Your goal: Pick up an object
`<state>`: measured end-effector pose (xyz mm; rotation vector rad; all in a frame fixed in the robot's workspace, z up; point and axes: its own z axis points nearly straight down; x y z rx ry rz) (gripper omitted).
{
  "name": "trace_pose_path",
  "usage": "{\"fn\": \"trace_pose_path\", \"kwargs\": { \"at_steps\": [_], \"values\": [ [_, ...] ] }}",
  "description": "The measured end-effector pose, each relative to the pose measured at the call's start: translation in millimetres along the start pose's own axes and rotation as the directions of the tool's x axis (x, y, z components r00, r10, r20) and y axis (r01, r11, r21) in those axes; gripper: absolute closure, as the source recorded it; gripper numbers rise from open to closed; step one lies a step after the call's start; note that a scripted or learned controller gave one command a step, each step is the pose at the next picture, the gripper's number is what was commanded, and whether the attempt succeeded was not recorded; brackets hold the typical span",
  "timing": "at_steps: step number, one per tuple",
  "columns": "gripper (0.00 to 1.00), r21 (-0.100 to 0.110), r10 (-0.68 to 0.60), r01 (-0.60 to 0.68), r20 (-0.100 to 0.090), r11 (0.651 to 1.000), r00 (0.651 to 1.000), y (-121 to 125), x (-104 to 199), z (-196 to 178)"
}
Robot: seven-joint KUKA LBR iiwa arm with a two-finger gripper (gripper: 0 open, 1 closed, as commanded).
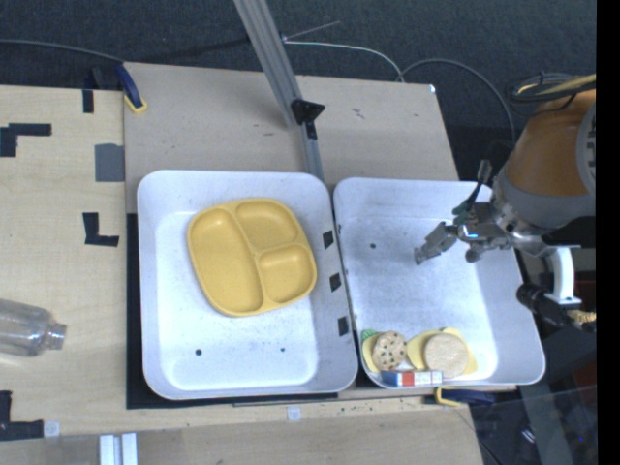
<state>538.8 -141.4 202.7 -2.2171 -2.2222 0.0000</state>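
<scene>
- I see a pale wooden worktop (58, 260) with black tape marks, dark floor behind, and a grey metal pole (266, 42) slanting in from the top.
- Two shallow white bins side by side: left bin (155, 289) holds a yellow three-compartment plastic plate (252, 255).
- Right bin (504, 347): near its front edge, a round chocolate-chip cookie (388, 350), a tan round bun on a yellow piece (446, 353) just beside it, and a small red, white and blue flat strip (409, 380) at the rim.
- A clear plastic bottle (27, 329) lies on the worktop, far left.
- The gripper (446, 240) is over the right bin's back half, well apart from the food items; I can't tell its finger state.
- Bare bin floor lies between gripper and items.
</scene>
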Motion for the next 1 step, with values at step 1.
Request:
{"fn": "trace_pose_path", "kwargs": {
  "at_steps": [1],
  "values": [
    [0.00, -0.001, 0.005, -0.005, 0.003, 1.000, 1.000, -51.1, -16.9, 116.3]
  ]
}}
